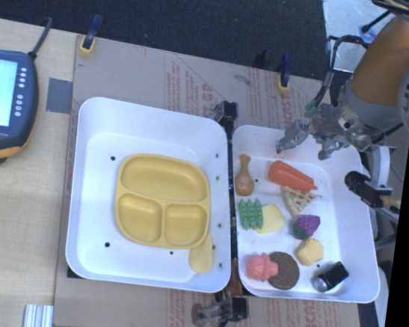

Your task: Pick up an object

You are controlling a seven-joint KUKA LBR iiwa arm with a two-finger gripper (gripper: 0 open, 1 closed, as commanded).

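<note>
Near edge of the right bin [368, 291]: black block [332, 276], pink toy [261, 266], brown disc [284, 271]. Mid-bin, purple grapes [305, 225] and green piece [251, 214]. Toward the far edge, the orange carrot [291, 176] lies untouched. Above that far edge hangs the gripper [312, 141], fingers spread wide, holding nothing — the grasp isn't done yet, all lifting remains.

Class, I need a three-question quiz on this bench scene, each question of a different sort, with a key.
1. True or false: the yellow divided tray lies in the left bin.
2. Which lies nearest the gripper? A carrot B black block C pink toy
3. Fill in: the purple grapes lie in the ____ bin.

Key: 1 true; 2 A; 3 right.
</note>
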